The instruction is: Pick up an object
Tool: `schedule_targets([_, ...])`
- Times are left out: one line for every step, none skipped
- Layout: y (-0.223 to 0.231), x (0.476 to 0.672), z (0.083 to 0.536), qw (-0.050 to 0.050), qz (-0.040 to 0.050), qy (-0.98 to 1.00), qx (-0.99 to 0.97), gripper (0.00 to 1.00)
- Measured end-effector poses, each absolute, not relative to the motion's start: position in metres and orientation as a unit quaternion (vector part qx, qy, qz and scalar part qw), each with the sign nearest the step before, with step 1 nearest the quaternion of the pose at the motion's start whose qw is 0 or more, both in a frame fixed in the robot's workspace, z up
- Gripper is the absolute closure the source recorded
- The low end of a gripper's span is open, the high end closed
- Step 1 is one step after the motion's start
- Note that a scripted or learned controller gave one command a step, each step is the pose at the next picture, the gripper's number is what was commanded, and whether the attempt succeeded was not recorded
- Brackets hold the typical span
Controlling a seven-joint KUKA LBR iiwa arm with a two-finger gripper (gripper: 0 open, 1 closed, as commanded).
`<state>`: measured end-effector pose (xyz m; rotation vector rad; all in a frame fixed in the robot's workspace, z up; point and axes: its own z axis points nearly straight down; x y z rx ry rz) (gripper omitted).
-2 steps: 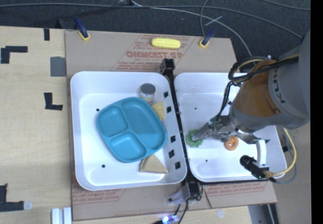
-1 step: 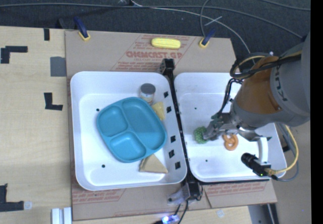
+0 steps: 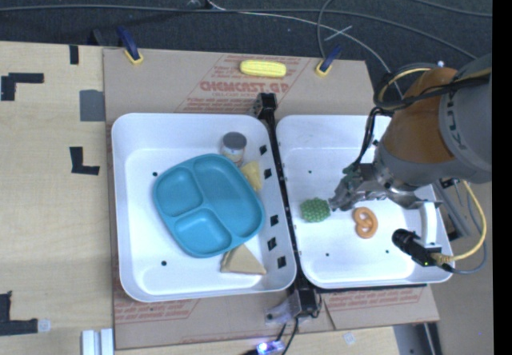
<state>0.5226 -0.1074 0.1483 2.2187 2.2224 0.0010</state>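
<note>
In the right bin point(image 3: 320, 137) lie a small green bumpy object point(image 3: 314, 210) and an orange pretzel-shaped piece point(image 3: 366, 222). My gripper point(image 3: 346, 193) reaches in from the right and hangs just right of and above the green object, between it and the pretzel. Its dark fingers point down toward the bin floor. Nothing shows between them. The grey arm with its orange band point(image 3: 420, 125) covers the bin's right side.
The left bin point(image 3: 132, 185) holds a blue divided plate point(image 3: 207, 203), a small grey can point(image 3: 234, 143), and pale yellow wedges point(image 3: 242, 262) at the plate's edge. A yellow corn cob point(image 3: 262, 69) lies on the cardboard behind the bins. Cables run at the right.
</note>
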Motion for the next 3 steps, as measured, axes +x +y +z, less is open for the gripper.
schedule_targets([-0.099, 0.529, 0.196, 0.001, 0.0009, 0.708, 0.706, 1.0])
schedule_targets([-0.107, 0.533, 0.242, 0.001, 0.0005, 0.707, 0.707, 1.0])
schedule_targets([-0.107, 0.534, 0.294, 0.002, 0.001, 0.708, 0.707, 1.0])
